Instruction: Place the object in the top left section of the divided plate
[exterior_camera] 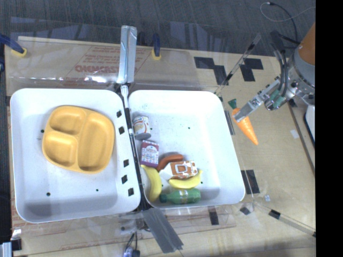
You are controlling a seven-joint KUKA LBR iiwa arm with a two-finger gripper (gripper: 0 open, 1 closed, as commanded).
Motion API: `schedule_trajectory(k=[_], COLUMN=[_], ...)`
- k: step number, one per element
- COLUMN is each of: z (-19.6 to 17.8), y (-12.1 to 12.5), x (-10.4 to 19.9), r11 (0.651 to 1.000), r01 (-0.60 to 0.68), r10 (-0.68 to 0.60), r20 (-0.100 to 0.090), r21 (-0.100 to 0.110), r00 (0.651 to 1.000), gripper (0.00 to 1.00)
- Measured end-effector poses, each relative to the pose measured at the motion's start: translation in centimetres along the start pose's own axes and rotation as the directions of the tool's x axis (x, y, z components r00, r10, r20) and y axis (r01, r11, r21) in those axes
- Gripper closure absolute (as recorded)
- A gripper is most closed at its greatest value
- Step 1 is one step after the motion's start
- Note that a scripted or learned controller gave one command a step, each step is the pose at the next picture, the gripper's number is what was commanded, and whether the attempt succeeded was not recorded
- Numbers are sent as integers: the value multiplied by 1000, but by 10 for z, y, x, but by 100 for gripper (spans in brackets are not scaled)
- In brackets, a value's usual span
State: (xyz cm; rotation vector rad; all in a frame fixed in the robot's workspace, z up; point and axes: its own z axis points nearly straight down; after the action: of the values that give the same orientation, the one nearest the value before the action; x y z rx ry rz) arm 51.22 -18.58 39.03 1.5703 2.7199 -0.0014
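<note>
- Gripper (242,112): positioned outside the bins, over the bench right of the right bin; whether the jaws are spread or pressed together cannot be told at this resolution; the tip lies just above the thick end of the carrot (248,129).
- Carrot: orange, lying on the bench (278,170) just beside the right bin's right wall; long axis runs diagonally, thick end at upper left near the gripper, pointed tip toward lower right; contact with the gripper cannot be confirmed.
- Arm (303,63): enters from the right; the orange band is cut off by the frame edge.
- Right bin (182,103): contains a small can (140,126), a purple packet (149,154), a brown sausage-shaped item (169,159), a small carton (184,169), two bananas (185,182), and a green item (180,196); printing on these is too small to read.
- Left bin (32,191): holds the yellow divided plate (79,138), three sections, none occupied.
- Red printed sheet (99,62) behind the bins: lettering appears inverted and is not legible.
</note>
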Motion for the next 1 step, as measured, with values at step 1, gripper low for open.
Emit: schedule_trajectory(k=[1], z=[-52], y=[7], x=[9], r11=[983], r01=[182], r10=[-182], r20=[2], r21=[-1], r00=[983], gripper=[100])
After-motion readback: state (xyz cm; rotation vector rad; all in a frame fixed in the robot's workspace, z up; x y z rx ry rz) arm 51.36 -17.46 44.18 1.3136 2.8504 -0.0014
